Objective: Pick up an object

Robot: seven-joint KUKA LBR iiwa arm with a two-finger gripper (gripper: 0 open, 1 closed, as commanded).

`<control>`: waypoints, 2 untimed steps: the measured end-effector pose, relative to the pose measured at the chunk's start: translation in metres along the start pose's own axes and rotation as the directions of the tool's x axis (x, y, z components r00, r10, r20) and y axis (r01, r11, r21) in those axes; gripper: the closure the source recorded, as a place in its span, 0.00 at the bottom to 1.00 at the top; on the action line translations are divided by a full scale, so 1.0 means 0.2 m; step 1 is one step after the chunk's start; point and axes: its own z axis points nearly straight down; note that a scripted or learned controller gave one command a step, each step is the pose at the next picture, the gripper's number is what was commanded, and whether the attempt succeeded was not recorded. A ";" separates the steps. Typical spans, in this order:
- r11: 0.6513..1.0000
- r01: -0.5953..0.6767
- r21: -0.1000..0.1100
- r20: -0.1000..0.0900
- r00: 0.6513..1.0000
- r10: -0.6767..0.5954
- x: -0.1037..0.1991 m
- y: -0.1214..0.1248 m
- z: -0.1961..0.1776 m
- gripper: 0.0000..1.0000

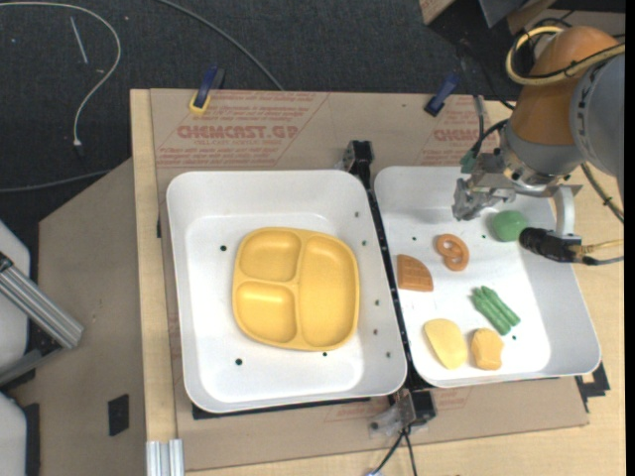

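Left bin (pixel 189 266): yellow divided plate (pixel 296 289) sitting dead centre. Right bin (pixel 568 340): orange wedge (pixel 415 273) hugging the left edge, pretzel (pixel 451 251) just right of it. Down by the front edge, pale yellow piece (pixel 446 343) and orange-yellow chunk (pixel 486 349) side by side, touching or almost. Green ridged thing (pixel 494 308) right of centre. Round green piece (pixel 508 226) near the back right corner, gripper (pixel 468 204) just left of it. Can't tell what the jaws are doing.
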 end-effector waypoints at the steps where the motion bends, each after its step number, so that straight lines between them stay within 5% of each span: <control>1: 1.000 0.002 -0.006 0.002 1.000 -0.002 0.03 0.00 -0.32 1.00; 2: 1.000 0.001 -0.003 0.002 1.000 -0.001 0.03 0.01 -0.43 1.00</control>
